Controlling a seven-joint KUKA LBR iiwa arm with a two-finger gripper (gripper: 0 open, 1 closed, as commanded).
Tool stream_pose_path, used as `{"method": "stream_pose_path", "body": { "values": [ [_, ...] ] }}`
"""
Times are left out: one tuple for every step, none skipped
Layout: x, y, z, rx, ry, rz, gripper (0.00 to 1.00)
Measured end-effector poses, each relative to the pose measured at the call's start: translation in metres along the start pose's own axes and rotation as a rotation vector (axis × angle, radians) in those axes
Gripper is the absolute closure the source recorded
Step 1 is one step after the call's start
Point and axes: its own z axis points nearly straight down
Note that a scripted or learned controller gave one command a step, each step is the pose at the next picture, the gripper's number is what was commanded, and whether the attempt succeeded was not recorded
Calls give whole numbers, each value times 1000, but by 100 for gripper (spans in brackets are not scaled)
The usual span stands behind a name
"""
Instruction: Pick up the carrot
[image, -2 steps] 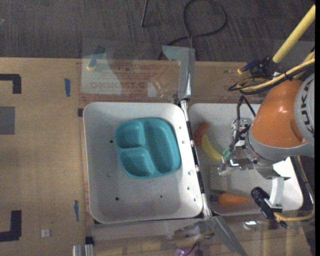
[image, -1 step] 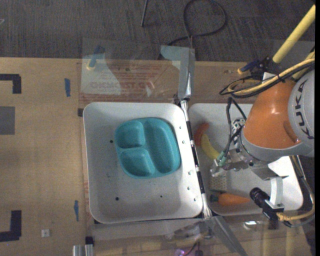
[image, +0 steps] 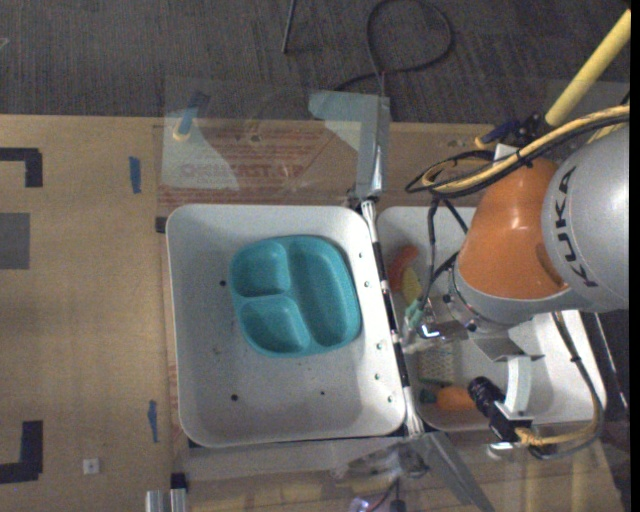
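So the carrot (image: 452, 398) is just a small orange stub poking out near the front edge of the right bin (image: 575, 395), mostly hidden under the arm (image: 520, 250). The arm hangs low over that bin, orange band up top, wrist pointing down right above the carrot. The gripper (image: 436, 345) is buried under the wrist. A teal divided tray (image: 296, 294) sits in the left bin (image: 200, 330).

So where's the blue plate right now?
The teal divided plate lies in the left white bin, toward its upper middle, just left of the wall shared with the right bin, where the arm hangs.
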Motion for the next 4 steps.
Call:
{"method": "stream_pose_path", "body": {
  "values": [
    [-33,-5,0,2,-1,539,100],
    [-4,-1,0,4,1,388,100],
    [-8,-2,0,5,1,318,100],
    [-33,-6,0,5,1,246,100]
  ]
}}
